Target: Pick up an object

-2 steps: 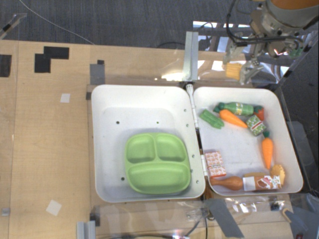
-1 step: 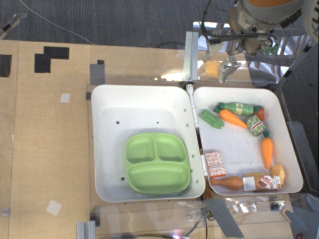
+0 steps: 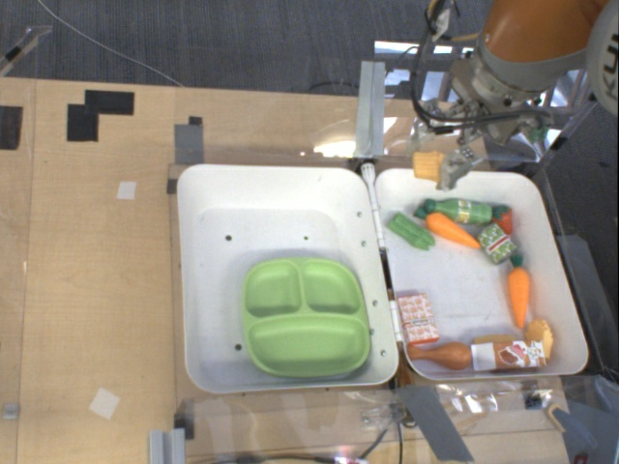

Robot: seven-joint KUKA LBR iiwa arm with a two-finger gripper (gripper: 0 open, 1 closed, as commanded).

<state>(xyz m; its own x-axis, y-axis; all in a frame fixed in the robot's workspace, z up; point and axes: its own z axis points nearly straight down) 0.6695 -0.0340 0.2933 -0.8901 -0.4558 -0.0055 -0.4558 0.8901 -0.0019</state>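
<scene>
Yellow block [image 3: 427, 165]: at the far rim of the right bin [image 3: 566, 288], just beside the tool's fingers
Tool [image 3: 455, 167]: above that far rim; apart or together, cannot tell
Right bin contents: green bottle [image 3: 464, 210], two carrots [image 3: 453, 229], green pepper [image 3: 411, 231], small carton [image 3: 416, 317]
Left bin [image 3: 271, 201]: holds a green divided plate [image 3: 306, 315]
Surface [image 3: 87, 288]: light wood

My arm [image 3: 542, 17] is cut off by the top and right edges above my end effector [image 3: 455, 167], whose fingertips are too blurred to read. The small yellow object [image 3: 427, 165] just beside it is too indistinct to identify. Labels on the carton [image 3: 416, 318] below are illegible.
</scene>
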